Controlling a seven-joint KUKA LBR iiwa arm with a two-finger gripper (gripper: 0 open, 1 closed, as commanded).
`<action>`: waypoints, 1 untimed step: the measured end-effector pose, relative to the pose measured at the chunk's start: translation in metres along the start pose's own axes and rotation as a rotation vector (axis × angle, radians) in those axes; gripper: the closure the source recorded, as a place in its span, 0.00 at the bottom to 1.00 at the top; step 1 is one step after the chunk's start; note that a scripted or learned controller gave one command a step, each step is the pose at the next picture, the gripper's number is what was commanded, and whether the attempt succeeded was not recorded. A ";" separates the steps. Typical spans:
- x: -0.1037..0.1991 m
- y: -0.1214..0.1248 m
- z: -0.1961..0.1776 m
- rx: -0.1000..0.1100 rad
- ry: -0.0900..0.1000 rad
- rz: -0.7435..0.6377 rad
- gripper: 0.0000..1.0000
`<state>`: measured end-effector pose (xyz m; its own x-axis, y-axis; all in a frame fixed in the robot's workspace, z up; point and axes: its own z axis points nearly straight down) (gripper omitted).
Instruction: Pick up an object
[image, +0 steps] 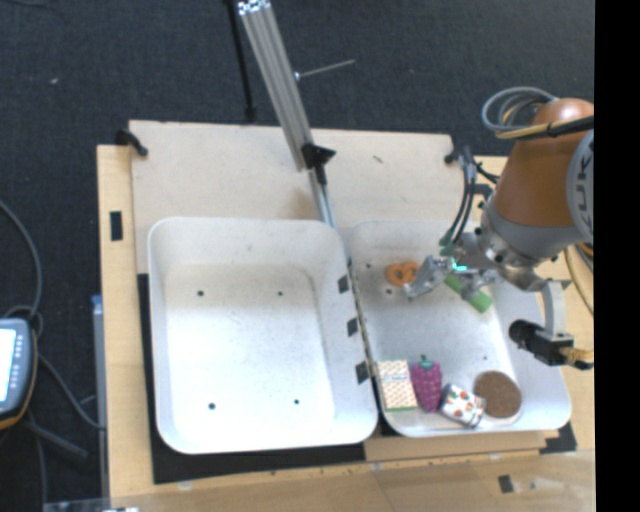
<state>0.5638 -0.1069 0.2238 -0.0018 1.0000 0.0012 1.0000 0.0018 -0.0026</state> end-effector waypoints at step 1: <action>0.000 0.001 -0.002 -0.004 -0.001 0.002 0.00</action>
<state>0.5646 -0.1072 0.2257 0.0002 1.0000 0.0005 1.0000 -0.0002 0.0017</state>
